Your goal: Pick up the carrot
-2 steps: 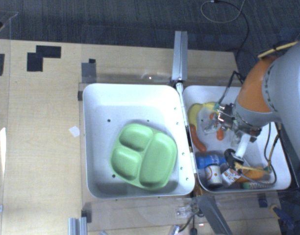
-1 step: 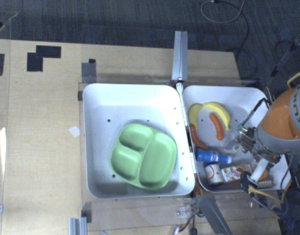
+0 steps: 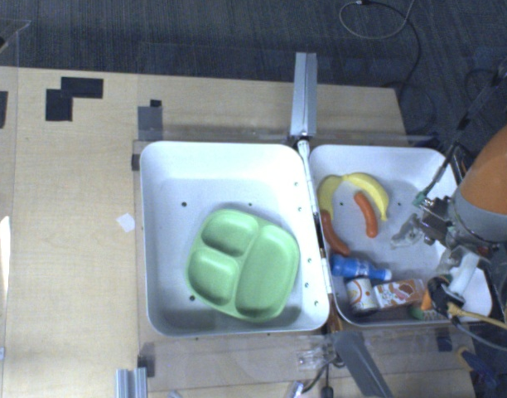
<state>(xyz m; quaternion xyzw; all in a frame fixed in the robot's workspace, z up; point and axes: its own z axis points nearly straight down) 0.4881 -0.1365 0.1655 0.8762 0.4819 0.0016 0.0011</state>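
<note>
Grey arm (image 3: 485, 210) with a rounded orange band, metal claw (image 3: 412, 226), black cables trailing beneath.

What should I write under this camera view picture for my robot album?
Robot arm reaches into the right bin of toy food; a green tray sits in the left bin.

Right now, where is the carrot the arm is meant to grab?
The carrot lies in the right bin, toward its far left part, beside the curved yellow banana and left of the gripper.
</note>
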